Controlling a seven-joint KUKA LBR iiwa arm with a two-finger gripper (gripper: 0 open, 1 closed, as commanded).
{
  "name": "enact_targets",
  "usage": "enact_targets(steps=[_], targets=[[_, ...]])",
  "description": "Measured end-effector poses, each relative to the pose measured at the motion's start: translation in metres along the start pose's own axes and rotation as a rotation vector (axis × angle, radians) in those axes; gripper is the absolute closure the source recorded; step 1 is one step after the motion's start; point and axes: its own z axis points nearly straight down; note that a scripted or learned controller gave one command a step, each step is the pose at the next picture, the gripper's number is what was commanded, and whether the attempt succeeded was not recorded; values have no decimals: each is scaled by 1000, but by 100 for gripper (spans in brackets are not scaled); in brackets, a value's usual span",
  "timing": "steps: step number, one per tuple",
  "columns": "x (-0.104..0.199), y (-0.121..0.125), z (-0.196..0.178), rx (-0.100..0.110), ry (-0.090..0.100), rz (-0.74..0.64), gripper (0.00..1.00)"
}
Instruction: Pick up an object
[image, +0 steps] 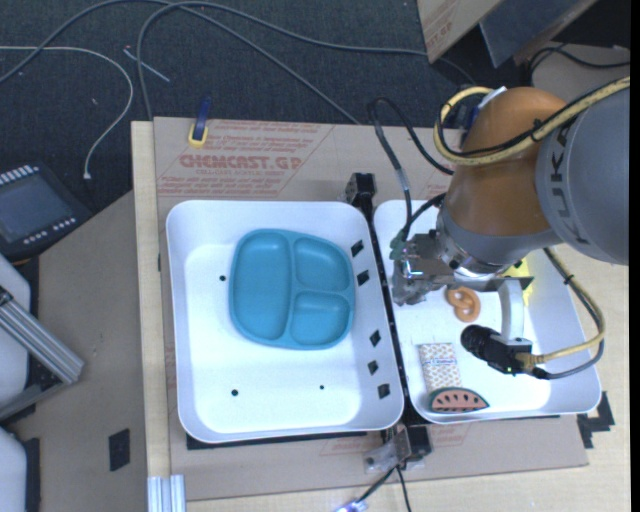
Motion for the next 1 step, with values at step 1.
enact_targets(steps=[1], targets=[[48,-26,13,0,-1,0,100]])
